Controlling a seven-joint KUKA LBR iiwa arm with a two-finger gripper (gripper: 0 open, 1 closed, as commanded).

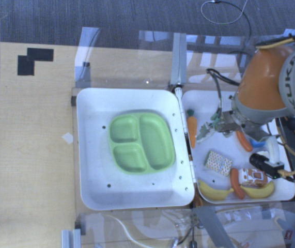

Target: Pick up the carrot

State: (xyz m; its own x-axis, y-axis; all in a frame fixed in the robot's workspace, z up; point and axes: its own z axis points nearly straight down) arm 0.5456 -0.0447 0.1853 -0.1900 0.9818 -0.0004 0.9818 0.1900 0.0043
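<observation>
- Carrot (191, 132): lying in the right bin (286, 190), close along its left wall, long axis running up and down the view, green end toward the top. Awkward place, probably, because the wall leaves little room for a finger on that side.
- Gripper (213, 126): just beside the carrot on its right, low over the bin floor, pointing toward the left. Nothing seen between the fingers; how far open, impossible to tell from this slanted view.
- Arm (263, 81): reaching in from the right, orange band above the wrist, covering the upper part of the right bin.
- Other things in the same bin: patterned packet (218, 163) near the middle, banana (235, 191) along the lower edge with a sausage (234, 183) across it, a small boxed item (254, 176) beside.
- Left bin (90, 190): holding a green divided tray (141, 142) in its centre, well apart from the carrot.
- Judgement: approach step, grasp not yet made.
</observation>
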